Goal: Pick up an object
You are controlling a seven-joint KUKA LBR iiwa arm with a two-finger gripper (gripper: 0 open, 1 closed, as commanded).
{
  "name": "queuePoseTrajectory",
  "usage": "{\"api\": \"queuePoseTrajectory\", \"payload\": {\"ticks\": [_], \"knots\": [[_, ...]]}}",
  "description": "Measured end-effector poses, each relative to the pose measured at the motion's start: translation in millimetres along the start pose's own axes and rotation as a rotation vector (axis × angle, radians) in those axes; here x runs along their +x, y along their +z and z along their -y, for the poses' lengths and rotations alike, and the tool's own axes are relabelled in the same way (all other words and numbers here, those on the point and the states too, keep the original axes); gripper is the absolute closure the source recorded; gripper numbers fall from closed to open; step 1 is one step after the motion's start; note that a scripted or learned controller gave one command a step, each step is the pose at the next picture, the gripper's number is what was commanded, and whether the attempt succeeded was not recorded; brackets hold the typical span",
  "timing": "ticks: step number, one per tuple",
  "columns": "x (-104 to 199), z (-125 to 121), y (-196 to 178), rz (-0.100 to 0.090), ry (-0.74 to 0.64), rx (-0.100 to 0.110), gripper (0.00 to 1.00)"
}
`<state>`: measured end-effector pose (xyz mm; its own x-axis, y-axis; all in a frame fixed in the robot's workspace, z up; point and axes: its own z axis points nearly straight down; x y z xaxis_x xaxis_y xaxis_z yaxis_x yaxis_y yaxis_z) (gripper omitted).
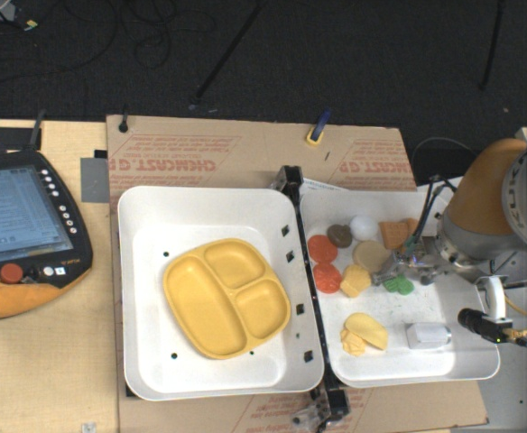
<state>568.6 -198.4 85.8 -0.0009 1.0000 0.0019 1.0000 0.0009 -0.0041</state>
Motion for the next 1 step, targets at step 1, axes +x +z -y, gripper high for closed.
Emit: {"api": "queuePoseTrajectory", "payload": {"ticks": [1], "knots": [[-1.2, -0.5, -12.1, 0.0, 0.002, -0.003, 1.0]]}}
